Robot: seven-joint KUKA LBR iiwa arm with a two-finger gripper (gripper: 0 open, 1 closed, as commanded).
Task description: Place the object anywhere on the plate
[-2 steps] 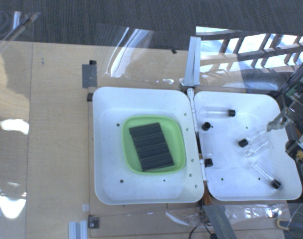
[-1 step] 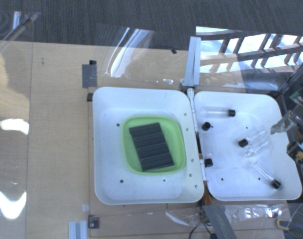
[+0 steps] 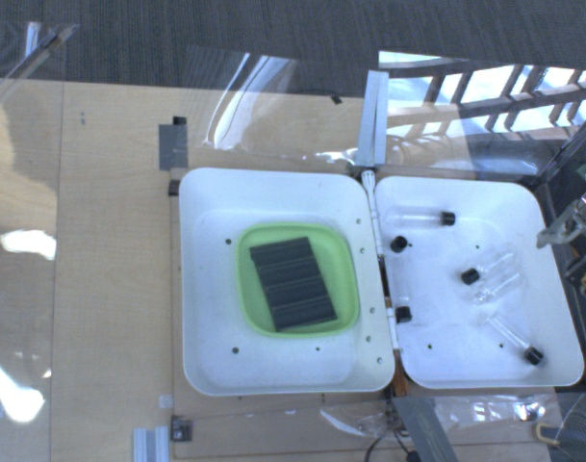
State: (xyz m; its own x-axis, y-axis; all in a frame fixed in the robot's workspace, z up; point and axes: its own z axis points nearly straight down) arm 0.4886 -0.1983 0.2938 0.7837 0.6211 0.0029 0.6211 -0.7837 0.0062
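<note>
**Arm at the right edge, vials waiting in the right bin**

Two white bins sit side by side on the wooden bench. The left bin [image 3: 201, 287] holds a green plate [image 3: 345, 277] with a dark ribbed block [image 3: 293, 284] lying across its middle. The right bin [image 3: 552, 354] holds the objects to choose from: clear vials with black caps. One vial lies near the far wall [image 3: 425, 219], one pair or cluster sits mid-bin [image 3: 490, 277], and one lies toward the near right corner [image 3: 519, 342]. Small black caps or pegs sit near the dividing wall [image 3: 398, 243]; whether they belong to vials I cannot make out.

The gripper [image 3: 562, 227] shows at the far right edge, over the right bin's rim, partly cut off. Whether the claw is open or closed I cannot tell. Nothing is visibly between it.

Step in hand, as I judge it: picking a vial, none being on the plate yet.

To do it well:
- Choose the isolated vial by the near right corner or the one by the far wall; the mid-bin cluster risks a double contact.
- Close across the vial's short axis, since clear round glass is likely to roll or slip.
- Carry high enough to clear the divider between the bins.
- Set down on the bare green margin or on the block; the block's ribs may stop a roll.
</note>
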